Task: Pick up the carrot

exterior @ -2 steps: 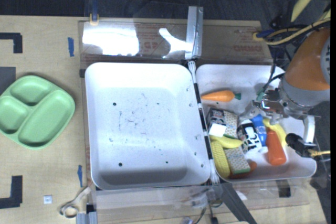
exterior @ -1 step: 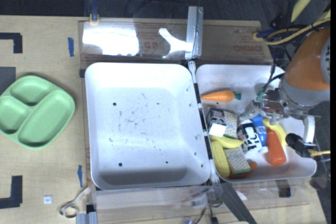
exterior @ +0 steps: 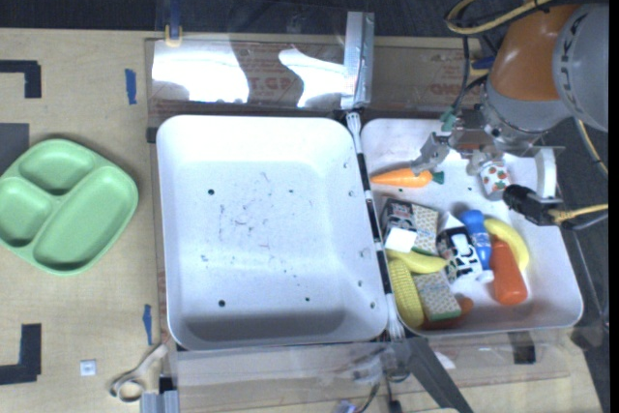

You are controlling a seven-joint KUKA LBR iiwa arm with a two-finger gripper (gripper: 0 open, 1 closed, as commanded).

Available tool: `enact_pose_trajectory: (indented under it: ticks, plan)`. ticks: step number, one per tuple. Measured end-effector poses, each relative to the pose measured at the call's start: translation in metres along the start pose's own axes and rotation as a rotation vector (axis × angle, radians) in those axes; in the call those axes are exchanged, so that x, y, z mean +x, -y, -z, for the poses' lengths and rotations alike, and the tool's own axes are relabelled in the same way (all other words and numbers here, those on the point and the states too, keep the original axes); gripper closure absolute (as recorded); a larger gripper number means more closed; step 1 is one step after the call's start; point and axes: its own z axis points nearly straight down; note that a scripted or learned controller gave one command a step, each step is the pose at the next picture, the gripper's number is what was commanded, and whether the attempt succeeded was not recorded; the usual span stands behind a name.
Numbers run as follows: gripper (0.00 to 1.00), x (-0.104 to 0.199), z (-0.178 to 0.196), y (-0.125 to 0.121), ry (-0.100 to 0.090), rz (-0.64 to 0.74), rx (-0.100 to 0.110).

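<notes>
Camera view: carrot (exterior: 401, 177) beside bin divider (pincer (exterior: 437, 150) just above).

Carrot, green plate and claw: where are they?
carrot (exterior: 400, 177), camera view, middle of its orange body.
green plate (exterior: 66, 204), camera view, the ridge between its compartments.
claw (exterior: 453, 143), camera view, midway between its fingertips, just above the carrot.

The gripper (exterior: 435, 150) hovers just above the carrot (exterior: 400, 177) in the right bin (exterior: 566, 280).

Two white bins (exterior: 256, 135), one carrot (exterior: 401, 177), two bananas (exterior: 513, 242), one green divided plate (exterior: 66, 204)
</notes>
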Motion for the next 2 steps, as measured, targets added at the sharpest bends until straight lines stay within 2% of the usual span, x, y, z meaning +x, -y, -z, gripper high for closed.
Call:
enact_pose_trajectory:
  ticks: [1, 2]
  plan:
    - [0.0, -0.01, -0.084, -0.036, 0.001, 0.093, -0.003]
    - [0.0, -0.057, -0.047, -0.039, 0.002, 0.144, -0.002]
